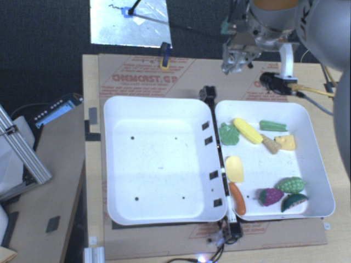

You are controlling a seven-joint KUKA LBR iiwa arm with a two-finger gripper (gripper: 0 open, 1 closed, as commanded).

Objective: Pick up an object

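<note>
While the gripper (237, 64) hangs above the bench at twelve o'clock of the right bin (315, 147), its opening untellable, nothing is picked yet.

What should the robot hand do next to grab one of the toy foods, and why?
Probably come down and toward the right bin first. The gripper hangs above the bench, behind that bin, holding nothing, while all the toy foods lie inside it. The yellow corn looks like a fair first target: it lies near the bin's back edge, closest to the gripper.
</note>
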